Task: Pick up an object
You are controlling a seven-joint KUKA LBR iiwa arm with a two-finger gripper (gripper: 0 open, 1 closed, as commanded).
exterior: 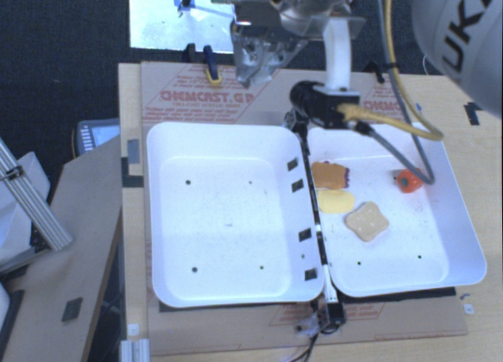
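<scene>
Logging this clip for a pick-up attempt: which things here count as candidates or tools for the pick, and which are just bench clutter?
Job-related:
- gripper, raised above the bins
- toast slice
- yellow disc
- orange-brown piece
- small red object
- right bin holding them

Lying about:
- left bin
- yellow cable
- blue-and-yellow clamp

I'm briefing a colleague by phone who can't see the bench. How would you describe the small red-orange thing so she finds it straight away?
Start at the right-hand white bin, the one that holds several small items. Three pale ones cluster near its left wall: a waffle-like piece, a yellow disc and a slice of toast. The red-orange thing lies apart from them toward the right, beside a grey cable, and is the only bright red item there.
</scene>
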